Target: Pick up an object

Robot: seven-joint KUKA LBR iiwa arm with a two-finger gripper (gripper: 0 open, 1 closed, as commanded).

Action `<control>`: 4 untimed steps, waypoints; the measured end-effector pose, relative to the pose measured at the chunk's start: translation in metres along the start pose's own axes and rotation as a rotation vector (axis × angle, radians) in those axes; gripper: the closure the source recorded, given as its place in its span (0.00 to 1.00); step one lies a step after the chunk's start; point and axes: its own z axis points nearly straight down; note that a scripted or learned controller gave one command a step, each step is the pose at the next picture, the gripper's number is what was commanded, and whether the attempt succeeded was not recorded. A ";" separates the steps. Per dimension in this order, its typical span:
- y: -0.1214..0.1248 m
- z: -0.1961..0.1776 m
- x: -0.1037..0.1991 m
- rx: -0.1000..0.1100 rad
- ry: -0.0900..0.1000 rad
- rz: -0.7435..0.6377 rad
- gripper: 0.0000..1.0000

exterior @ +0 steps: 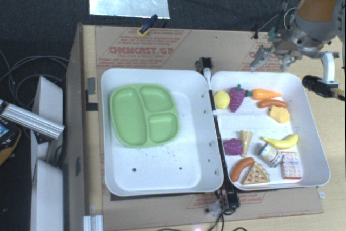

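while above right bin [311, 116], gripper [273, 58] raised

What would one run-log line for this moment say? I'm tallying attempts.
phase: pre-grasp | hand: above bench, beyond right bin far rim, holding nothing | toy food in right bin untouched | green tray: left bin

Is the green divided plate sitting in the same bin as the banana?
No, the green plate lies in the left bin, the banana in the right bin.

Even, bright light — slightly soft focus
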 end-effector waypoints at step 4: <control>0.014 0.165 0.003 0.010 0.005 0.001 1.00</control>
